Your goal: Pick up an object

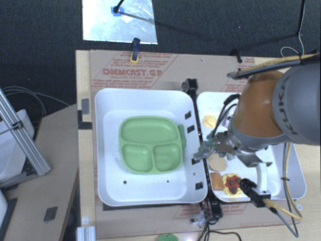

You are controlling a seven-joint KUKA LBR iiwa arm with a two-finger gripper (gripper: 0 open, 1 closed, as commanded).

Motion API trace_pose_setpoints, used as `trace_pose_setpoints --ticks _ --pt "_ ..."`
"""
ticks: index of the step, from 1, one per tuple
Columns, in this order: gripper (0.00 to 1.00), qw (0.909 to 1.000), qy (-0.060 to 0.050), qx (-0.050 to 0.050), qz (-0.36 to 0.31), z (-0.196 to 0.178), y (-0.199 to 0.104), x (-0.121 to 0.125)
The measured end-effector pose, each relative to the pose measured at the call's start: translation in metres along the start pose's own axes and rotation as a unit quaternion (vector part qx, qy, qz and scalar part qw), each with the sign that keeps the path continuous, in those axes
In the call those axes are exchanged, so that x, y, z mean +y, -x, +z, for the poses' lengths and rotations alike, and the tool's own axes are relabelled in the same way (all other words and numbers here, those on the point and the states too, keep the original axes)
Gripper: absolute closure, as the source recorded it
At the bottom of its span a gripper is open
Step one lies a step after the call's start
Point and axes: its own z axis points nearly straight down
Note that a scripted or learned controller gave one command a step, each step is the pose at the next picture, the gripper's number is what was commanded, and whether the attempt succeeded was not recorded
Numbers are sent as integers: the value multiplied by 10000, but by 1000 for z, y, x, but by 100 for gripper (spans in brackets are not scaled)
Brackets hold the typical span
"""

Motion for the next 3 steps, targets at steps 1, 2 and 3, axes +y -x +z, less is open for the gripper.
trace_pose_setpoints --ticks 1,2,3 --pt "0 10000 67 -13 -8 -1 64 81" --pt "0 10000 6 14 -56 1 -12 0" --pt "0 10000 53 -13 1 -24 61 30"
